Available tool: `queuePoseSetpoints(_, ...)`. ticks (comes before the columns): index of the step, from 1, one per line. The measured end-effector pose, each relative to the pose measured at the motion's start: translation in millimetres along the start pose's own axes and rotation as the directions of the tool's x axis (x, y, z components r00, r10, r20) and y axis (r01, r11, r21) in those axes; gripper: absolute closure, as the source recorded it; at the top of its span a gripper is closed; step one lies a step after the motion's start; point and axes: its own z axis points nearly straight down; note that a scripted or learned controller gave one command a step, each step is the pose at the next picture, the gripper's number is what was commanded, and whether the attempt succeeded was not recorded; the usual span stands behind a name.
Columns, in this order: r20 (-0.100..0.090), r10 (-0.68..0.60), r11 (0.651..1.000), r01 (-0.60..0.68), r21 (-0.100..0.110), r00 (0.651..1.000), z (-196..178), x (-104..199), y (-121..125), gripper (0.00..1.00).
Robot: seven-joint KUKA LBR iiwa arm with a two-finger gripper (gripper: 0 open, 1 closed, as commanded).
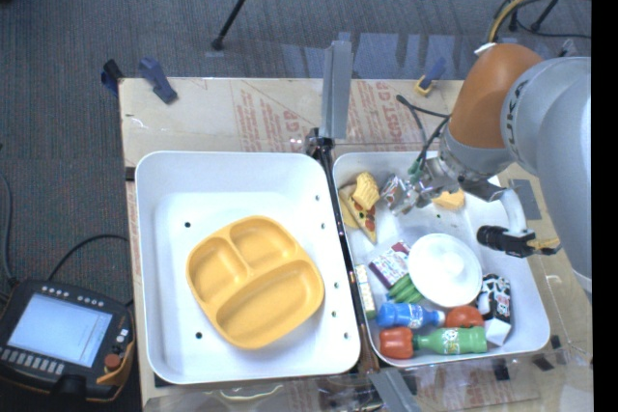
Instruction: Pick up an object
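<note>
- Near edge of the right bin (537, 323): a green bottle (452, 341) lies on its side, long axis left-right, white label unreadable
- Just behind it a blue bottle (410, 315) and a white bowl (445, 269)
- Left bin (154, 207) holds a yellow divided plate (255, 279)
- Gripper (413, 191) sits low at the right bin's far end; whether it is parted or clenched can't be told
- Beyond, red print on the cardboard bench (232, 111), illegible; grey carpet behind

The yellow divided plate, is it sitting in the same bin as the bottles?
No, the yellow divided plate lies in the left bin, while the bottles lie in the right bin.
</note>
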Motion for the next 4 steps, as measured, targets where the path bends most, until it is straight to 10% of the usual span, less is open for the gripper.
queuePoseSetpoints(1,0.000,-0.001,1.000,0.001,0.001,1.000,0.5,0.5,0.0,0.00)
queuePoseSetpoints(4,0.000,0.280,0.960,-0.280,0.012,0.960,11.7,36.8,6.0,0.00)
